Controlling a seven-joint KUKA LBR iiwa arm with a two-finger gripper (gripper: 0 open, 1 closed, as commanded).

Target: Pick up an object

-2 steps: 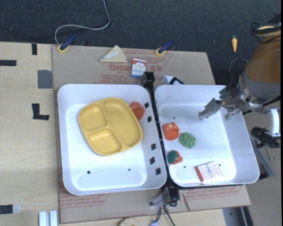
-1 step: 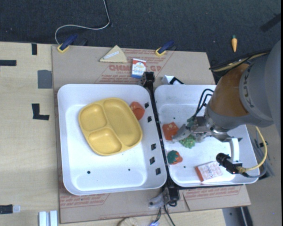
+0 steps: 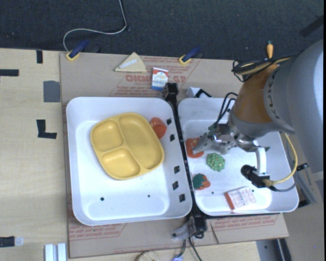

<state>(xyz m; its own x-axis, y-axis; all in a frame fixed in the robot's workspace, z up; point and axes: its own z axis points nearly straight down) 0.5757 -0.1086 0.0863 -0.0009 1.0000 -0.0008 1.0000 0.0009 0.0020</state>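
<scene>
The arm's gripper [image 3: 213, 140] hangs low in the right bin [image 3: 282, 200], beside an orange toy [image 3: 194, 148] and a bumpy green ball [image 3: 215, 161]. A red and white packet [image 3: 240, 198] lies nearer the front. The left bin [image 3: 81, 200] holds a yellow tray [image 3: 127, 145]

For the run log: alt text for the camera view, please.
A grey arm with an orange band reaches from the right over the right white bin, its end effector above an orange item, a green item and a red-and-white packet. The left bin holds a yellow divided plate.
</scene>
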